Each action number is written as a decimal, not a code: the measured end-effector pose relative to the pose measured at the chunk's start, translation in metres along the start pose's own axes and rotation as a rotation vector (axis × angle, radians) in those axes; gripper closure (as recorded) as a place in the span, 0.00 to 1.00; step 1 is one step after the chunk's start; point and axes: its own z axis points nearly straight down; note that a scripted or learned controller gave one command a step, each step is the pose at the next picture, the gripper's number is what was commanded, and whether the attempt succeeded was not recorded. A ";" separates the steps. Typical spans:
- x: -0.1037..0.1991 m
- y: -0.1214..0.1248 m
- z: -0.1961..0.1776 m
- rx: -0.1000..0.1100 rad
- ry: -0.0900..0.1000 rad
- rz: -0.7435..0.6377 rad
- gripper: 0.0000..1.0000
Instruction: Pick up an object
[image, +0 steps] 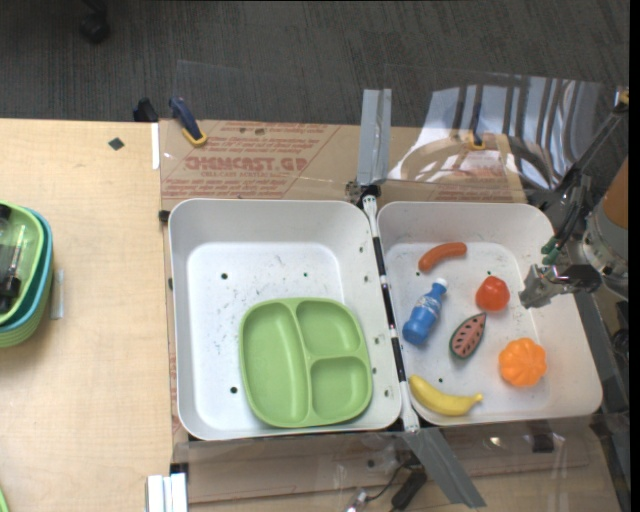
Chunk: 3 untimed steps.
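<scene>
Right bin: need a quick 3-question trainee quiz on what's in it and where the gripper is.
1. True or false: the green divided plate lies in the right bin.
2. Which toy lies nearest the gripper?
A. banana
B. red tomato
C. blue bottle
3. Fill in: the hot dog lies toward the bin's ____ wall, the banana toward its near wall.

Key
1. False; it lies in the left bin.
2. B; the gripper hangs just right of the tomato, above the orange pumpkin.
3. Far. The watermelon slice lies between them.
</scene>
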 end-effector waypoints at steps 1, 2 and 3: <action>0.000 0.000 -0.008 0.001 -0.001 0.001 1.00; 0.051 0.054 0.085 -0.002 0.001 0.021 1.00; 0.175 0.081 0.048 -0.004 -0.001 0.058 1.00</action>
